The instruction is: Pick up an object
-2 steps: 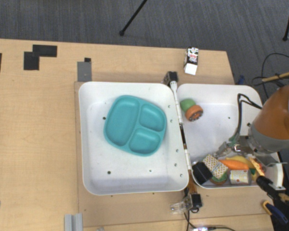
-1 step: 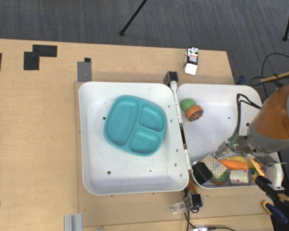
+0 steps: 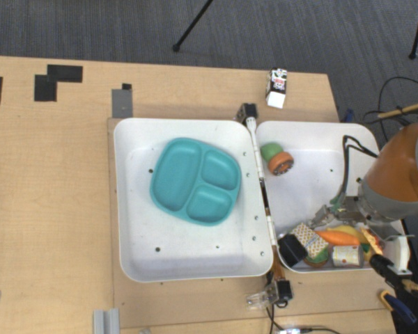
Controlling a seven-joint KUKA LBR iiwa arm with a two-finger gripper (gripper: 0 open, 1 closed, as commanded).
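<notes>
The arm comes in from the right, its orange band above the right bin. My gripper is low over a pile of small objects in that bin's near corner. Directly under it lies an orange carrot-shaped piece. Around the carrot are a checkered block, a black object, a green piece, a white box and a yellow piece. Apart from the pile, a green and orange toy rests near the bin's far left.
The left bin holds a teal divided plate. A ridge separates the two bins. A small white and black box stands on the bench behind the bins. Cables hang at the right by the arm.
</notes>
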